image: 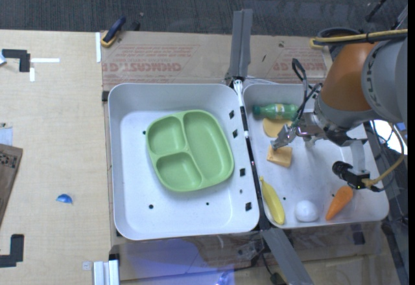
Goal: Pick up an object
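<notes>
A cheese wedge (280, 157) lies in the right bin (311, 177), just below the gripper (283, 140), whose fingers point down at it; how far they are parted cannot be told. Nearby lie a green bottle (275, 109), banana (273, 201), white ball (307, 210) and carrot (338, 202). The left bin (130, 167) holds a green tray (189, 149).

1. The plate (190, 149) is light green; both bins (123, 167) are white.
2. The banana (273, 201) is yellow, the carrot (339, 202) orange, the ball (307, 211) white.
3. The bottle (275, 109) is green with a yellow label.
4. The arm (382, 76) is grey with an orange band.
</notes>
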{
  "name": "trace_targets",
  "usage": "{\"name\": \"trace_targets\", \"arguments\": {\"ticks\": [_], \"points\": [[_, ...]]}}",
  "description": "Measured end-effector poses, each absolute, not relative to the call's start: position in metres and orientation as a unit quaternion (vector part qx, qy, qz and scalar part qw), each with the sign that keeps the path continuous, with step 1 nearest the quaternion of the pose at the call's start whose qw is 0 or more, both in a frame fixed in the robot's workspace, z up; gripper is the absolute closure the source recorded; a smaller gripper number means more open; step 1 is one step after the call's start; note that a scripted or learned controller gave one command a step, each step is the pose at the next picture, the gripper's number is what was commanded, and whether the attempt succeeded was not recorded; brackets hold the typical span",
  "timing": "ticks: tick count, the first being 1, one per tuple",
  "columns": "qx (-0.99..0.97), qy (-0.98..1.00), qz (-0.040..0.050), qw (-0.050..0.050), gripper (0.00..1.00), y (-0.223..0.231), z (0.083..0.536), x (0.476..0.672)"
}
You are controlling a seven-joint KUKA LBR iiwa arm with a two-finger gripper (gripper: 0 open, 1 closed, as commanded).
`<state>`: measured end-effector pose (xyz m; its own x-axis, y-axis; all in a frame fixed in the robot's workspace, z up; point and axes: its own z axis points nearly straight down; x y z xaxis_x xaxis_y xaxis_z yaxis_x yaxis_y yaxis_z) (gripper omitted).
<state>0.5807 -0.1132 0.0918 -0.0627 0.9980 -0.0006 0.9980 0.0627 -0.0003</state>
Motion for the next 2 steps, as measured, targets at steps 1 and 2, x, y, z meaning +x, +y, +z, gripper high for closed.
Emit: {"name": "trace_targets", "arguments": {"ticks": [1, 2], "points": [[0.677, 0.736, -0.0005, 0.001, 0.00, -0.128, 0.092, 0.638], [0.684, 0.730, -0.0006, 0.001, 0.00, -0.090, 0.192, 0.647]]}}
